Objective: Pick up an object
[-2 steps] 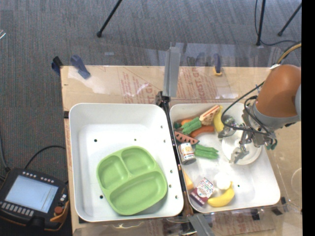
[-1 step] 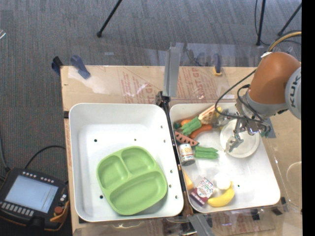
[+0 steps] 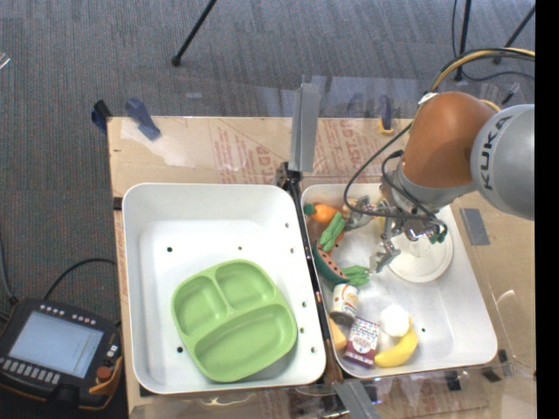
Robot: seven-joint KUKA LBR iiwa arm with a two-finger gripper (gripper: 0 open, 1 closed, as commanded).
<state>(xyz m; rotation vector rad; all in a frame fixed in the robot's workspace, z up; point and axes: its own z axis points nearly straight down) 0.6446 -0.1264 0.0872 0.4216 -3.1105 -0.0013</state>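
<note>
My gripper [image 3: 386,250] hangs over the right bin [image 3: 472,321], in its upper middle, below the orange band of the arm [image 3: 445,142]. It sits just left of a white round dish [image 3: 426,260] and to the right of a green pea pod [image 3: 332,231] and an orange carrot [image 3: 323,212]. A curved green vegetable [image 3: 336,271] lies just below and left of it. Nothing is seen held in it. Nearer the front lie a small can [image 3: 346,300], a white ball [image 3: 395,319], a yellow banana [image 3: 397,348] and a small red and white box [image 3: 362,340].
The left bin [image 3: 153,234] holds a green divided plate [image 3: 234,319]. A ridge [image 3: 306,251] separates the two bins. A teach pendant [image 3: 57,347] lies on the floor at lower left. Cables loop above the arm at the right.
</note>
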